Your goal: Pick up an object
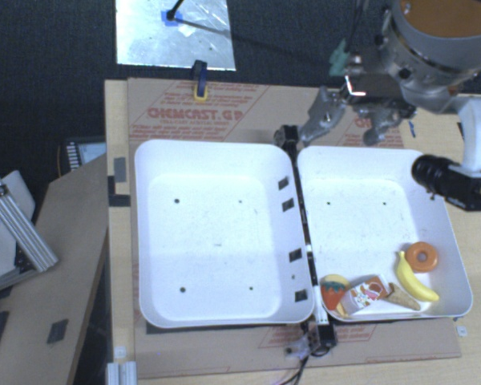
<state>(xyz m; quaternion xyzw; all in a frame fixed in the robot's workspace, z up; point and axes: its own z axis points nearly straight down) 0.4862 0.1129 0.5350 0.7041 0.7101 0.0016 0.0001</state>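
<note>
Objects for picking lie clustered in the near corner of the right bin [433, 215], against its front wall. Nearest the front wall: a small white and red packet [364, 295], lying flat, touching an orange-red round item [334, 289] on its left side. Just beside the packet, to its right, a tan wedge-shaped piece [404, 299]. Behind that, a yellow banana [412, 280], curved, lying on the bin floor, its upper end close to an orange ring-shaped item [422, 256], which sits nearest the bin's right wall.

Left bin [212, 231]: shallow, white, joined to the right bin along a black clipped seam in the middle. Both bins rest on a cardboard-coloured surface [224, 107] printed with red lettering.

Farther back: claw [346, 127], grey metal, hanging above the rear edge of the right bin, well apart from the cluster of objects. Nothing is seen between its fingers; whether they stand spread or closed cannot be told. Above it, the arm's grey wrist with orange band [445, 6].

Farthest: a yellow and blue clamp [200, 82] at the surface's rear edge, and a silver sheet [175, 22] beyond it.
</note>
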